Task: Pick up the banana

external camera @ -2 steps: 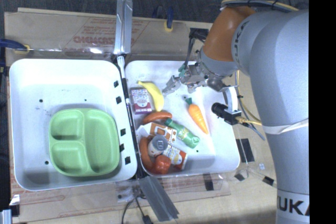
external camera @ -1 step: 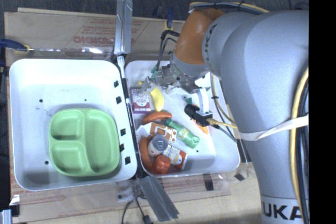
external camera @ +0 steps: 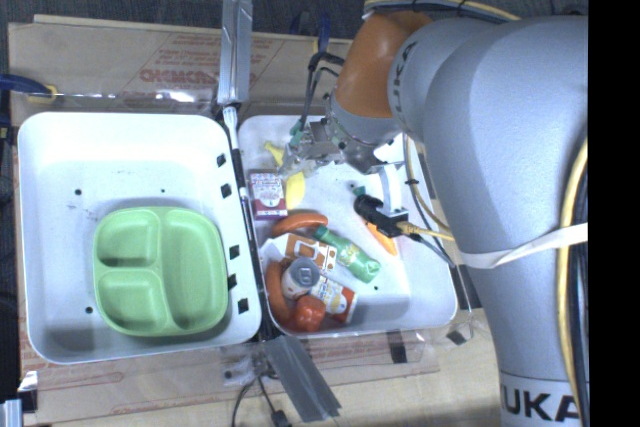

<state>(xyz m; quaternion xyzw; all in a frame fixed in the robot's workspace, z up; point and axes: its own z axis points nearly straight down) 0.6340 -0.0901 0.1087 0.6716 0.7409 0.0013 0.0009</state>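
Looming at the frame's right, my arm (external camera: pixel 500 135) is reaching into the right bin (external camera: pixel 425 300). My claw (external camera: pixel 310 147) is hovering just above the banana (external camera: pixel 293 185); whether it is gripping, I cannot tell.

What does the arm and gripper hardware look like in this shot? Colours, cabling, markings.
The arm is bulky, rounded and light grey, with an orange band above the wrist. Part of the white KUKA lettering shows near its base. Thin black and yellow cables run along the top of the band. The gripper is a small dark metallic assembly with wires around it.
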